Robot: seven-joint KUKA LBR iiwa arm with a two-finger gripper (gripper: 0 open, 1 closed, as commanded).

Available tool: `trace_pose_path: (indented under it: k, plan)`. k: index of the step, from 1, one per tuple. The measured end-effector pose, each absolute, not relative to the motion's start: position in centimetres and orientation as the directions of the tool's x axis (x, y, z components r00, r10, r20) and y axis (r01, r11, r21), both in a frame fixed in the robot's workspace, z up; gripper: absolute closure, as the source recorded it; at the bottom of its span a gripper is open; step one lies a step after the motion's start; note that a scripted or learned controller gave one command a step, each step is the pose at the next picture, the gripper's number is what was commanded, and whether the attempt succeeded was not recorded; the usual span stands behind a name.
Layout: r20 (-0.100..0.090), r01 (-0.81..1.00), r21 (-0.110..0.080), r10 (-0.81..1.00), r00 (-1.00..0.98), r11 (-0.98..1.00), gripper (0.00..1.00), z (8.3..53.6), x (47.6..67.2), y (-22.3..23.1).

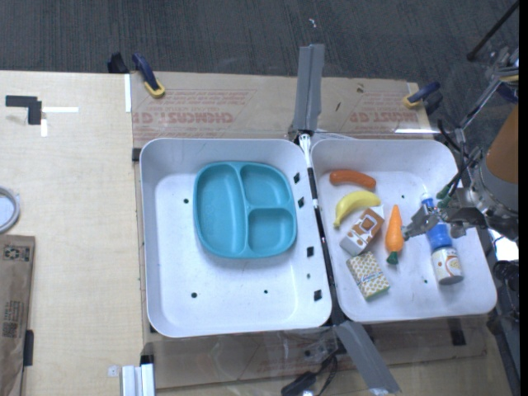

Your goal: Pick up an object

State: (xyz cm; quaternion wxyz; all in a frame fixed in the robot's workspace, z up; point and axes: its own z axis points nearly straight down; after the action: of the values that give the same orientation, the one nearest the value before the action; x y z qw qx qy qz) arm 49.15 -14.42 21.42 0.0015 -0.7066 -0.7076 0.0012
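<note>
Tool (429, 221): low over the right bin (474, 299), between the carrot (394, 229) and the blue-capped bottle (444, 254); its state cannot be told.
Right bin: sausage (353, 178) at the far side, banana (355, 204) just beside it, small carton (363, 230) touching the carrot, patterned box (368, 274) nearest the front.
Left bin (165, 287): blue divided plate (245, 209) lying flat.
Counter (66, 188): pale wood under both bins.

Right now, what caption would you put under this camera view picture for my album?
Robot gripper hovers beside a carrot and bottle in the right bin; a blue divided plate sits in the left bin.
</note>
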Motion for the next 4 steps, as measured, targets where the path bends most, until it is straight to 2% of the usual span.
trace_pose_path:
  k: [1,2,3,4]
  plan:
    - [-0.001,0.994,-0.001,0.994,-0.113,0.113,0.00,30.3,47.9,-14.9]
    - [0.000,0.997,-0.004,0.997,-0.076,0.076,0.00,20.1,51.2,-12.9]
    - [0.002,0.996,-0.001,0.996,-0.085,0.085,0.00,9.2,51.9,-16.2]
    - [0.001,0.997,-0.003,0.997,-0.082,0.082,1.00,10.0,51.8,-16.3]
